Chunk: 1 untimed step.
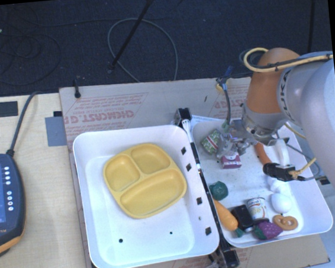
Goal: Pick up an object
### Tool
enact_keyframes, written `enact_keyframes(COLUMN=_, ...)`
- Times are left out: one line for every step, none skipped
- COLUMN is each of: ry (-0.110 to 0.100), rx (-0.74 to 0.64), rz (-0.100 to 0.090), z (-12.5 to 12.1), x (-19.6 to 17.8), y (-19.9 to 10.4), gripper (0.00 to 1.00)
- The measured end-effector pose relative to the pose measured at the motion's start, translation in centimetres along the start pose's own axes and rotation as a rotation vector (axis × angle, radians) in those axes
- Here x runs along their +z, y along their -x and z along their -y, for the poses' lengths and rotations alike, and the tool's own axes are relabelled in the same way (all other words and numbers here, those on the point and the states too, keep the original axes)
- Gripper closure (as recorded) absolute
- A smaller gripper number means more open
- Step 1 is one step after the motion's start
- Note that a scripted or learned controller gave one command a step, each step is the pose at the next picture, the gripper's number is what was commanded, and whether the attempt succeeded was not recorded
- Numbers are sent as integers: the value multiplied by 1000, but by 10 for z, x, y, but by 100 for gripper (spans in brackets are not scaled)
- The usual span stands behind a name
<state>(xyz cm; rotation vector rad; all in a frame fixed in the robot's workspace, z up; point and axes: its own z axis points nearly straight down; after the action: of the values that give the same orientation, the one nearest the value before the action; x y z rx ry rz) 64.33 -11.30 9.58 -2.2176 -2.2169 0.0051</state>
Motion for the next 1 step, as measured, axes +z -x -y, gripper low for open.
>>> enact_keyframes(ry=5, rx=-5, rz=-1, z=41, x=-95, y=-86, gripper=100)
